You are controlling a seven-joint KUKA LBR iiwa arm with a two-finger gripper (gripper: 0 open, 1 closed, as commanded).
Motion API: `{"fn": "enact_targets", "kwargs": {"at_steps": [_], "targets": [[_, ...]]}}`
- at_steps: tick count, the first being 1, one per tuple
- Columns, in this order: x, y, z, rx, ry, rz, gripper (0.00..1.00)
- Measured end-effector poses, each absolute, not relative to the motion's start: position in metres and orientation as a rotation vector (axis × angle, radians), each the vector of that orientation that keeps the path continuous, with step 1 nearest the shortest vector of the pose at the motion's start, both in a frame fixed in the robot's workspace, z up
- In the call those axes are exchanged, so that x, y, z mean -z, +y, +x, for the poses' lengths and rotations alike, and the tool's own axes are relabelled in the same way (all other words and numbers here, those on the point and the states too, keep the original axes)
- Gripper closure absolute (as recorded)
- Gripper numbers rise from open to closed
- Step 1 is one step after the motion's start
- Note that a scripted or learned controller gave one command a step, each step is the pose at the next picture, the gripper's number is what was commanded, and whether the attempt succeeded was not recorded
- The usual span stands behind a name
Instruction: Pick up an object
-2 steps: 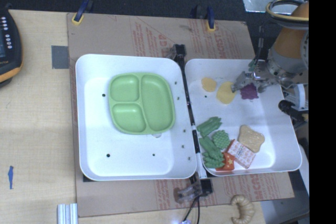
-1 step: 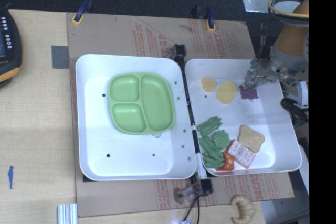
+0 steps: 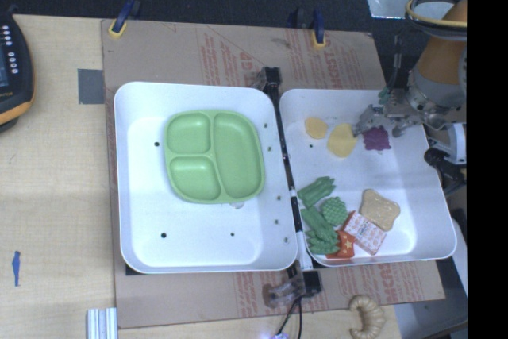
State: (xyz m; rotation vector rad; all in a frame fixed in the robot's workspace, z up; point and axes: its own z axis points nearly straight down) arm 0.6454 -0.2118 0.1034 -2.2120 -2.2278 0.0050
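The right bin [image 3: 441, 209] holds several small items: two yellow pieces [image 3: 316, 127] [image 3: 342, 140], a purple piece [image 3: 376, 140], green vegetable-like pieces [image 3: 319, 212], a tan toast slice [image 3: 379, 209] and a red-and-white packet [image 3: 359, 236]. My gripper [image 3: 384, 118] is low over the bin's far right part, just above the purple piece and to the right of the yellow ones. The grey arm with its orange band [image 3: 441, 52] comes in from the upper right. A green divided plate [image 3: 214, 156] lies in the left bin [image 3: 121, 171].
Both bins rest on a cardboard sheet [image 3: 198, 52] held by a yellow clamp [image 3: 121, 18] and a blue clamp [image 3: 317, 31] at the far edge. A black and orange pendant [image 3: 11, 67] lies at the far left. A tan curled object [image 3: 367, 315] sits near the front edge.
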Motion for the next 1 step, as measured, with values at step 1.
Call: {"fn": "enact_targets", "kwargs": {"at_steps": [1], "targets": [[-0.0918, -0.2117, 0.6568, -0.002, -2.229, -2.216, 0.0]]}}
